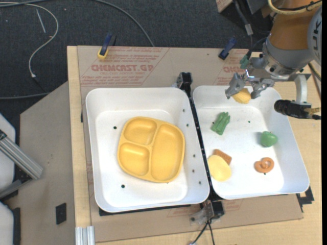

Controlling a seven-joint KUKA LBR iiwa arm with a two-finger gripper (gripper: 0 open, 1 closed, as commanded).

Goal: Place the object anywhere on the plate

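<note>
The plate (152,149), a yellow three-compartment dish, lies in the left bin (97,106) at centre-left of the frame, with nothing on it. Its long side runs roughly left to right, with a slight tilt.

Crossing the divider into the right bin (291,188), a green piece (221,123) lies near the upper middle, a pale yellow round piece (220,168) sits at the lower left of that bin touching a brown piece (223,156), and an orange ring-like piece (264,165) and a green lump (268,138) lie toward the right.

At the upper right of the frame the gripper (244,91) hangs over the bin's far edge, its two fingers spread apart to either side of a small yellow object (242,96). The object sits between the fingertips and appears gripped, though whether it is lifted clear of the bin floor cannot be told from this slanted view.

The relation that matters: the plate lies down and to the left of the gripper, well apart, across the raised rims between the bins. By my reading, the carry must travel leftward and toward the lower frame, high enough to clear that divider, before any release over the plate.
</note>
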